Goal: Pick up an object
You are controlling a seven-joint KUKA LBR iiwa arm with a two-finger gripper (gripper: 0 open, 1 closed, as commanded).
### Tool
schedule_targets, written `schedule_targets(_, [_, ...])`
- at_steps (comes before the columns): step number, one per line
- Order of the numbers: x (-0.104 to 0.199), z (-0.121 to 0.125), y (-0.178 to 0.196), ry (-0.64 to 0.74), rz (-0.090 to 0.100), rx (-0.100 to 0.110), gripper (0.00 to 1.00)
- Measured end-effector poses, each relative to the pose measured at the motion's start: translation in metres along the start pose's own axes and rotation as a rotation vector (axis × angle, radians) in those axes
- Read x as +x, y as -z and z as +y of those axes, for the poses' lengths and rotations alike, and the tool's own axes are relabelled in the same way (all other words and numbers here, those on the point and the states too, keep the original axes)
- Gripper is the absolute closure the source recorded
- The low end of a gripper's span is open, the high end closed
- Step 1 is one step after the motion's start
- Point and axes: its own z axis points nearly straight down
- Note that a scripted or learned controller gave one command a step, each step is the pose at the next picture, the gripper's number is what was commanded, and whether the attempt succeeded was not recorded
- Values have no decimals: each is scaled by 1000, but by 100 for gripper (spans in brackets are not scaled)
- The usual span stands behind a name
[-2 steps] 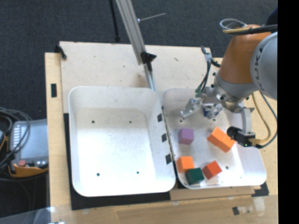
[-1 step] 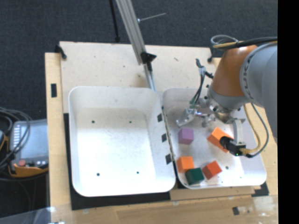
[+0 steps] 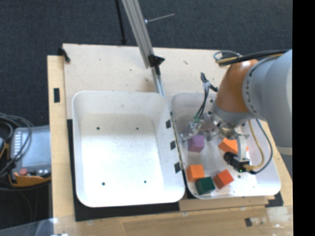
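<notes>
My gripper point(image 3: 199, 131) hangs low in the right bin point(image 3: 266, 183), near that bin's left wall. A purple block point(image 3: 197, 143) sits directly under its tip, touching or nearly touching it. Near the bin's front edge lie an orange block point(image 3: 196, 171), a dark green block point(image 3: 204, 185) and a red-orange block point(image 3: 223, 178). Another orange block point(image 3: 228, 145) lies to the right of the gripper, partly hidden behind cables. The grey arm with its orange band point(image 3: 234, 90) covers the bin's back right part.
The left bin point(image 3: 118, 146) lies beside the right one, their walls meeting just left of the gripper. A slanted metal pole point(image 3: 140, 31) runs down from the top to the gap between the bins. Black cables point(image 3: 261, 154) loop over the right bin's right side.
</notes>
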Motion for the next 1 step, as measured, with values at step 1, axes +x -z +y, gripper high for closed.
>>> schedule_targets(1, [0, 2, 14, -8, 3, -8, 100])
